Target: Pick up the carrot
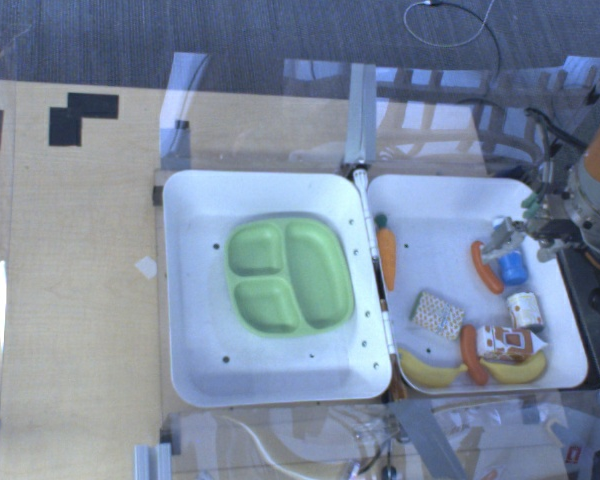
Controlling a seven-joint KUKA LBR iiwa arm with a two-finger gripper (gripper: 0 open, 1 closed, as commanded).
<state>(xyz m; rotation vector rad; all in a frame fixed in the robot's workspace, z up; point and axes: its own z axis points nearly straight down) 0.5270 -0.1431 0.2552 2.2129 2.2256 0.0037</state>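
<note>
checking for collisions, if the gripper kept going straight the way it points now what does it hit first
Likely the blue object directly under the gripper, beside the red sausage, not the carrot. Depth is unclear from this slanted view.

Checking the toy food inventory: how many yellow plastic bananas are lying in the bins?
2. One yellow plastic banana lies at the right white bin's front edge; the other sits just right of it, partly under a small carton. More could be hidden.
</note>
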